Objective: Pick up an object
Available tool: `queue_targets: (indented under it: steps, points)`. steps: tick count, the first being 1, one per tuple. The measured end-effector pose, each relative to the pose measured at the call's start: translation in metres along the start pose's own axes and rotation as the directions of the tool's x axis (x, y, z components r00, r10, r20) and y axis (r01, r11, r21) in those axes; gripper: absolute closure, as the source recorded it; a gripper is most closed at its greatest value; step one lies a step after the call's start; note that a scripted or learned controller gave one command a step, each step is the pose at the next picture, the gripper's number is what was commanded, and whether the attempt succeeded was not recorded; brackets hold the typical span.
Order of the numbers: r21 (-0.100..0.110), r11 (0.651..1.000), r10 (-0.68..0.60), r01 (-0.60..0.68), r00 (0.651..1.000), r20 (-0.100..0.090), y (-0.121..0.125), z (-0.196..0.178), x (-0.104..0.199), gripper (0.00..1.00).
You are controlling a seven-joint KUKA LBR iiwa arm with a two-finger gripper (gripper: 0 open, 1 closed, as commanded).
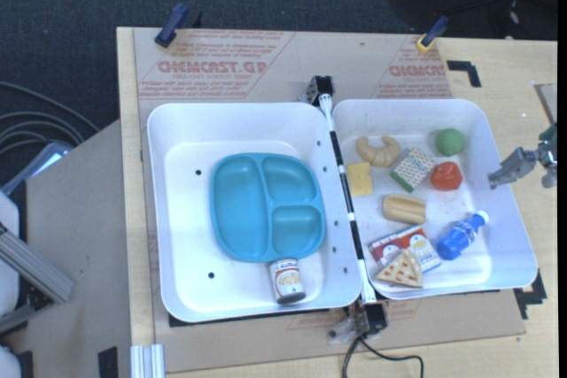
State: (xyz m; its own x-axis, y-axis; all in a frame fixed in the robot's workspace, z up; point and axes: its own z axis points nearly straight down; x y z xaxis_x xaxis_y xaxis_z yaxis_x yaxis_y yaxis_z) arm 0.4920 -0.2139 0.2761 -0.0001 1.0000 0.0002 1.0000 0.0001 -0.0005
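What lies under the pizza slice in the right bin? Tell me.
The pizza slice lies on a flat red and white packet, near the right bin's front edge. The packet's upper part shows, beside the blue bottle; its lower corner is covered by the slice.

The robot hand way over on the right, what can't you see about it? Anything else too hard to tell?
- The hand, camera view: the picture's right edge cuts off the arm behind it, and it is too small to tell open from shut.
- The can in the left bin: its label is too small to read.
- The flat packet in the right bin: print blurred.
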Motion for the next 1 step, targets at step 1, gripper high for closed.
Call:
queue_targets:
  steps: [1]
  points:
    - [0.005,1.0,-0.001,0.001,1.0,-0.002,0.0653,0.1341,-0.0088,0.0]
